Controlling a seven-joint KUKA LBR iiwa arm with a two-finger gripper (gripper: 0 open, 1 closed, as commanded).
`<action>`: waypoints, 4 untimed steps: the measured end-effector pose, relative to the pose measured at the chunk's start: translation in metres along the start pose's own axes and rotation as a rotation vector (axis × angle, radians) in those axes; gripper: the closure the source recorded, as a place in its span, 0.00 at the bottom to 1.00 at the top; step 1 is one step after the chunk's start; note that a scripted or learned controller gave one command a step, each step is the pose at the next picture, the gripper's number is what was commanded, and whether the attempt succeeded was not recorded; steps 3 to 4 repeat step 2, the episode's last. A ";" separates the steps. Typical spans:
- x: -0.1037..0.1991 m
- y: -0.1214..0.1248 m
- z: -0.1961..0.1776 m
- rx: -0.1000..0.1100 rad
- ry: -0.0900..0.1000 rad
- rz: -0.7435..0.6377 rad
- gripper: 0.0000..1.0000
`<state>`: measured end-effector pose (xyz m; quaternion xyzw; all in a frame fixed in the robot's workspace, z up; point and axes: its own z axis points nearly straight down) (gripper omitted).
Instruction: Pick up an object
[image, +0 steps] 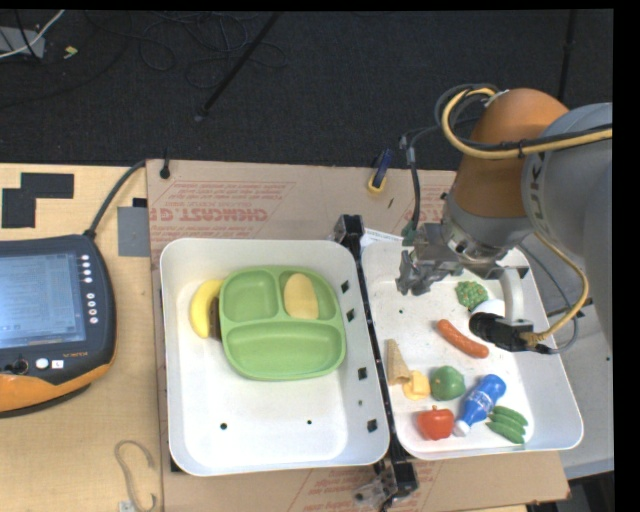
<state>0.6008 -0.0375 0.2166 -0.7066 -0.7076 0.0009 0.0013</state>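
The hand (418, 277) hangs over the bare upper-left floor of the right bin (560, 435), near the divider between the bins, its two fingers slightly parted around nothing. The objects crowd the bin's lower right: broccoli (471, 294), sausage (461, 338), green apple (447, 381), tomato (435, 424) and blue bottle (480, 402). The left bin (260, 440) holds a green tray (282, 324) against a banana (203, 308), with open floor below.

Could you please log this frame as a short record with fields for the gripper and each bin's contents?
gripper: grey two-finger gripper, low over the right white bin, nothing seen between its fingers
left white bin: green divided plate bearing a pale yellow oval piece; yellow banana beside its left edge
right bin: green broccoli, orange-red sausage, green round fruit, red pepper, blue bottle
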 end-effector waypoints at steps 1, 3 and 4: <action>0.002 0.001 -0.001 -0.001 -0.001 0.001 1.00; 0.012 -0.002 -0.011 -0.002 0.000 0.000 1.00; 0.012 -0.002 -0.011 -0.002 0.000 0.000 1.00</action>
